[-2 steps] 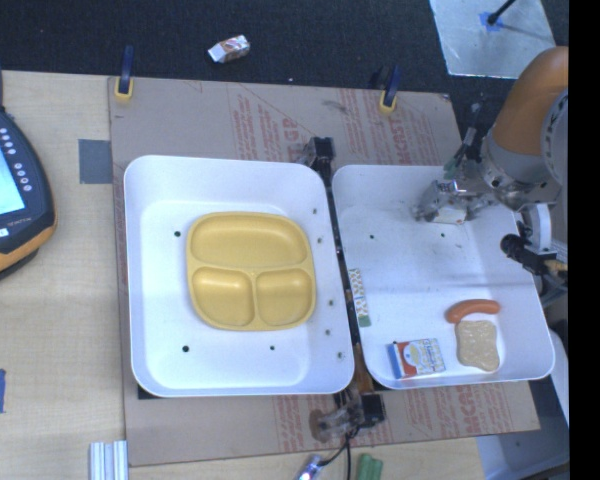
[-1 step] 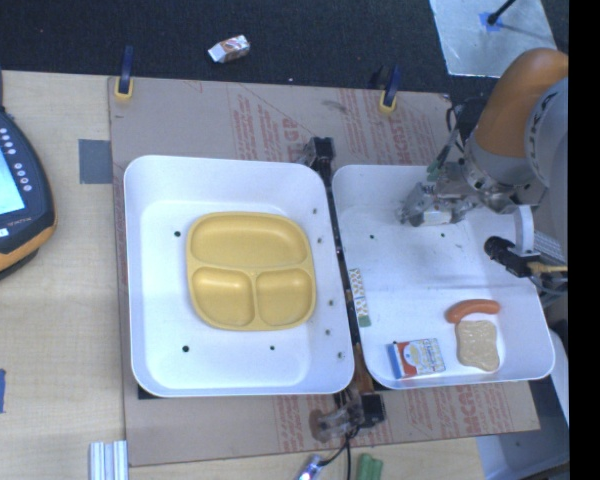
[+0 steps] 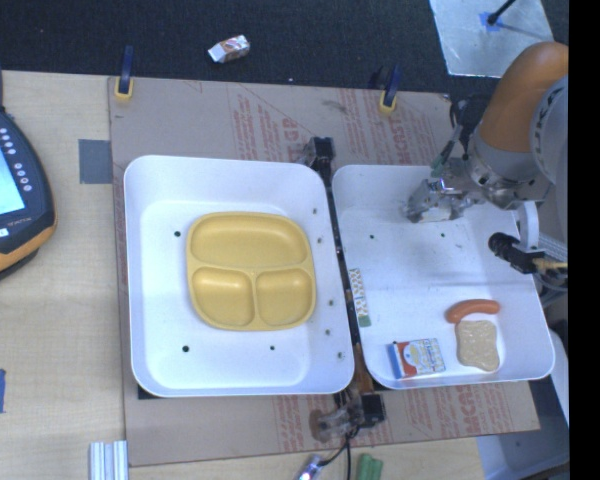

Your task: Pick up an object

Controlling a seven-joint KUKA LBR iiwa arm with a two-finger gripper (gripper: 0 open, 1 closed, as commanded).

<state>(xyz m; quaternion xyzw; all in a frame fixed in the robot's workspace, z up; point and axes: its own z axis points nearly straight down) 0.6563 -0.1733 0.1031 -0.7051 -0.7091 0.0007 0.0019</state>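
Note:
The right bin (image 3: 410, 268) holds three things at its near right corner: an orange sausage (image 3: 472, 310), a tan slice of toast (image 3: 477, 346) and a small blue-and-white carton (image 3: 416, 358). My gripper (image 3: 427, 206) hangs over the far part of the right bin, well away from those three things. Nothing shows between its fingers. The grey arm with its orange band (image 3: 525, 78) comes in from the right.
The left bin (image 3: 160, 348) holds a yellow divided plate (image 3: 250, 270). A teach pendant (image 3: 5, 193) lies on the bench at the far left. Clamps (image 3: 322, 151) join the bins at the far and near ends. A small wrapper (image 3: 229, 49) lies on the dark floor beyond.

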